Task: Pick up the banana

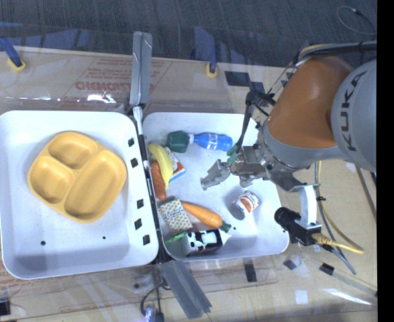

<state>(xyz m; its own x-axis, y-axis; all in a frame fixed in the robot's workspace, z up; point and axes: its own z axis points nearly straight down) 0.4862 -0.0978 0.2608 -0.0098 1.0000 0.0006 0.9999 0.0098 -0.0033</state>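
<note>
Banana (160,161) lies against the left wall of the right bin (267,243), wedged beside a carrot (158,180) and under a blue bottle (200,141), so the grip needs to come from above along its length. Gripper (213,175) hovers mid-bin, well apart from it, fingers spread and holding nothing. Yellow tray (77,175) sits in the left bin (15,247), likely the drop spot.

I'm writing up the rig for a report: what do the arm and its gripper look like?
The arm is grey with a broad, rounded orange band above the wrist and dark KUKA lettering on its grey shell. Thin black cables loop beside the orange part, and yellow cables trail near the bench edge. The gripper is a small grey metal piece.
</note>
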